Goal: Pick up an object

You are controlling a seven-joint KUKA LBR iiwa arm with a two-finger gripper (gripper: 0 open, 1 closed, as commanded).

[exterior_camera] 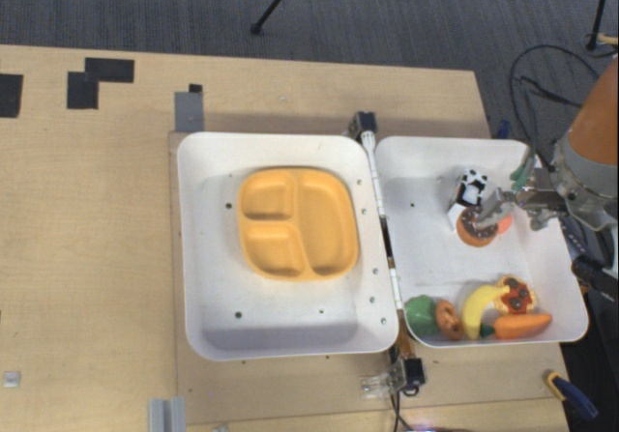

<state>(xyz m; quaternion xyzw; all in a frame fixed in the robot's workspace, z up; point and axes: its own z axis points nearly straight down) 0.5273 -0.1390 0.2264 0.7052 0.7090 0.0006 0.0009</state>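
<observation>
A grey arm reaches from the right into the right bin [551, 237], its gripper [493, 213] low over a small orange disc-shaped toy [477, 230] beside a black-and-white figure [471, 188]; whether the fingers are parted or closed cannot be told. Toy food, including a yellow banana [478, 308], lies along the bin's near wall. A yellow divided plate [295, 223] sits in the left bin [208, 256].

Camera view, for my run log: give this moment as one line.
arm: over right bin | gripper: low by orange disc and panda toy | grasp: unclear | left bin: yellow tray | front edge: toy food
</observation>
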